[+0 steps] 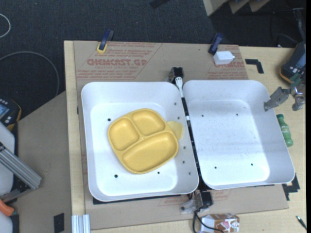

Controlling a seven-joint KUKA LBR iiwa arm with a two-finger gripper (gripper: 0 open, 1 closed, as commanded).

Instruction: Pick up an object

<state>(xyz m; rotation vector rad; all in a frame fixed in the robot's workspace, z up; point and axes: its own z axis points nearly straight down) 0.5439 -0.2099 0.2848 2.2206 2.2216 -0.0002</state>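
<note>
A yellow divided plate (142, 140) with three compartments lies flat in the left bin (92, 130), near its middle. A small pale yellow piece (176, 128) pokes out from under the plate's right edge. My gripper (286, 99) hovers at the far right, above the right rim of the right bin (233, 130). Its two grey fingers (275, 98) stand apart with nothing between them, so it is open. It is far from the plate.
A green object (285, 129) lies along the right bin's outer right edge, just below the gripper. A white block (223, 58) and blue clamps (104, 40) sit on the cardboard behind the bins. Cables run at the front edge.
</note>
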